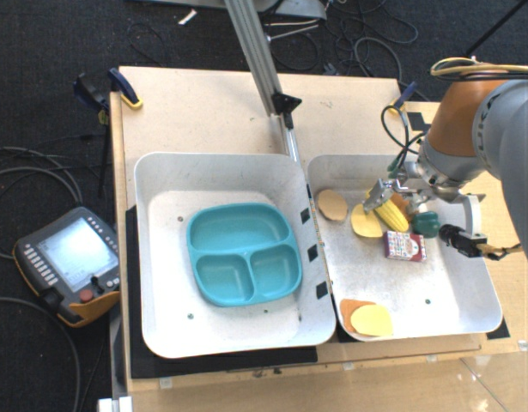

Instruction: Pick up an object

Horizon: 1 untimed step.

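My gripper (394, 197) hangs low in the right bin (470, 303), right over a cluster of small items. A yellow corn cob (391, 215) lies just under it, with a yellow round piece (363, 223) to its left. A dark red box with a pattern (403, 245) lies below the corn, and a green item (427, 223) lies to the right. The wrist hides the fingertips, so nothing can be seen held between them.
A tan cookie-like disc (332, 205) lies at the right bin's left side. A yellow disc on an orange piece (369, 319) rests at its near left corner. The left bin (156, 316) holds a teal divided plate (246, 273). A metal pole (255, 45) slants above the bins.
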### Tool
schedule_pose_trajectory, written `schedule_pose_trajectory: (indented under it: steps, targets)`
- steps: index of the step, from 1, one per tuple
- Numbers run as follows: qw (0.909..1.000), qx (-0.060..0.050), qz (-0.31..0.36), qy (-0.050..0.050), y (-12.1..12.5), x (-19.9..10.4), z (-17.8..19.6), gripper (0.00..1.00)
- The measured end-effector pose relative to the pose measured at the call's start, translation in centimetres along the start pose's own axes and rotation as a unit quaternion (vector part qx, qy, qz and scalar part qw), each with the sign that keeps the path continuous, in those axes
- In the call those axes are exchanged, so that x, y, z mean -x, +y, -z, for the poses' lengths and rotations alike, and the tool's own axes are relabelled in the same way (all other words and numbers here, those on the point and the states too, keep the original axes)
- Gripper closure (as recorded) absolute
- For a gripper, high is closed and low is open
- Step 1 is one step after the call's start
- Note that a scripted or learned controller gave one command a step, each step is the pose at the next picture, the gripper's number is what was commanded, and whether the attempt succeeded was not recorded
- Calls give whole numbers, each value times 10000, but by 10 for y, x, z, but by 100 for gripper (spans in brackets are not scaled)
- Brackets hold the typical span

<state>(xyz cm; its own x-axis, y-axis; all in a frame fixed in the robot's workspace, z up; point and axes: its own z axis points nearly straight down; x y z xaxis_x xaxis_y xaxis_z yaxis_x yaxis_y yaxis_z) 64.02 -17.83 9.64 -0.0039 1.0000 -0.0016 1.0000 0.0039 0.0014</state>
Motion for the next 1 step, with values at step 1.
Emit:
schedule_pose_trajectory:
  steps: [1]
  targets:
    - [10000,24,5,-9,1,0,12,100]
